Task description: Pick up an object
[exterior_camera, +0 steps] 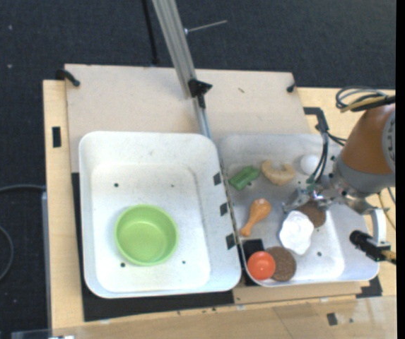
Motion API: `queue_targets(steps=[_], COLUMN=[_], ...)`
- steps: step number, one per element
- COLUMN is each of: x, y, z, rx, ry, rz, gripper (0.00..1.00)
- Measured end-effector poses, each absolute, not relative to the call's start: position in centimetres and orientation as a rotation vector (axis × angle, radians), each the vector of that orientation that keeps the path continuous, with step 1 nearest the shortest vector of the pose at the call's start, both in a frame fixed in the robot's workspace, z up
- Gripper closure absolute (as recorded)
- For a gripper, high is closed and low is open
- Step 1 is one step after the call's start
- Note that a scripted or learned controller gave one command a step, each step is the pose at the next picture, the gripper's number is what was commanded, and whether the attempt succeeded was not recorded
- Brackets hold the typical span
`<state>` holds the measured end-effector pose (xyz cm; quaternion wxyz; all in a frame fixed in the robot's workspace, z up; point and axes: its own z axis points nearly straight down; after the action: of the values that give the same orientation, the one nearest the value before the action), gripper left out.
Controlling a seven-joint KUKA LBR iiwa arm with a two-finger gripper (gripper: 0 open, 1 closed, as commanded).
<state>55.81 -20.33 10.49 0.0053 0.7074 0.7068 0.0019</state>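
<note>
At the near edge of the right bin (329,268), below and left of the claw (308,202), an orange ball (261,265) sits touching a brown disc (284,263). Just above them lies a white lump (296,232), directly under the claw and just beside it; a small brown piece (315,214) sits at the lump's upper right, close against the claw. Whether the claw is spread or pressed together cannot be told, and nothing can be seen pinched in it. Left of the claw lies an orange drumstick-shaped toy (254,216), tilted. Well to the left, in the left bin (96,189), stands a green bowl (145,235). Farther back, up and left of the claw, are a green piece (243,177) and a tan curved piece (278,172); a white ball (308,164) lies just above the claw. Both bins rest on the desk (57,189).
</note>
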Motion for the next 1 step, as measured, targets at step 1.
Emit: queue_targets(steps=[1], x=[55.91], y=[-20.46], z=[11.66], rx=[2.215], ry=[2.206], rz=[0.01], gripper=[1.0])
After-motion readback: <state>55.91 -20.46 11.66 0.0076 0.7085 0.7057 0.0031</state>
